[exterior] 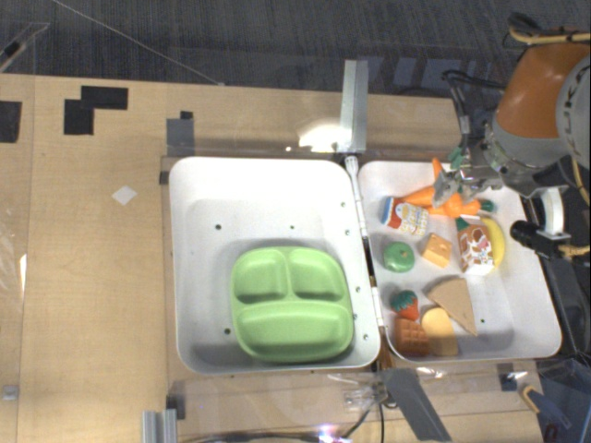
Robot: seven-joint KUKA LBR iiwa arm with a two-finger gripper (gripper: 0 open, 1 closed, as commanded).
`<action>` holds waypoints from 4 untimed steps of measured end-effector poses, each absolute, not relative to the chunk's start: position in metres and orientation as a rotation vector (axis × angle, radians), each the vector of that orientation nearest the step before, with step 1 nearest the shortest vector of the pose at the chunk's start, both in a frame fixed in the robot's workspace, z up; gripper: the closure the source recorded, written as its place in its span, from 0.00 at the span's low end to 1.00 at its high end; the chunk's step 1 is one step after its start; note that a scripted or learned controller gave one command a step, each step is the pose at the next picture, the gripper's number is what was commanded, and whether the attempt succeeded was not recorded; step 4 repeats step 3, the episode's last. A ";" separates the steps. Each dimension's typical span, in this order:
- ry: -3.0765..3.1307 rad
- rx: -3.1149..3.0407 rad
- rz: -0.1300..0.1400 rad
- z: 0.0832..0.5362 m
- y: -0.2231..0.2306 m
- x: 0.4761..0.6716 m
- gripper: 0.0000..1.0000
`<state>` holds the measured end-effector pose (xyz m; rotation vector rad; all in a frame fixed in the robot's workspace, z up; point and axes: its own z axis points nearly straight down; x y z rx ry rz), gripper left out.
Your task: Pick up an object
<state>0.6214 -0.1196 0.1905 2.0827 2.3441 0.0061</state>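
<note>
At the far left, bare wooden bench top (83,275) is seen, with black markers near its far edge. The left shallow white bin (203,201) is occupied by a green three-compartment plastic tray (291,303), which lies toward the near right corner; open white floor is left along the far wall and the left wall. A thin metal divider (362,247) is set between the two bins.

The right shallow white bin (531,317) is crowded through its middle. From left to right there are found a small white carton with a red and blue label (404,215), a round green toy with a dark top (399,257), a small green and red piece (404,299), an orange-red block (413,338) at the near wall, a yellow-orange rounded lump (436,321), a tan cube (437,249), a tan wedge (454,298), an orange carrot-shaped toy (441,197), a white and brown packet (475,247) and a yellow banana (497,240). Free floor is left along the right wall and in the near right corner.

The two-finger gripper (455,187) is seen low over the far part of this bin, at the orange carrot-shaped toy, which lies near the far wall between the carton and the banana. Whether the fingers are spread or closed cannot be told, and no object is shown clamped between them. The grey arm with its orange band (540,81) enters from the right.
</note>
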 end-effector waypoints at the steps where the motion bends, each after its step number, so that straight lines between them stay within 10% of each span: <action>1: 2.477 1.924 0.004 0.160 -0.158 0.605 1.00; 2: 2.553 1.820 0.005 0.231 -0.161 0.537 1.00; 4: 2.535 1.847 0.005 0.235 -0.119 0.563 1.00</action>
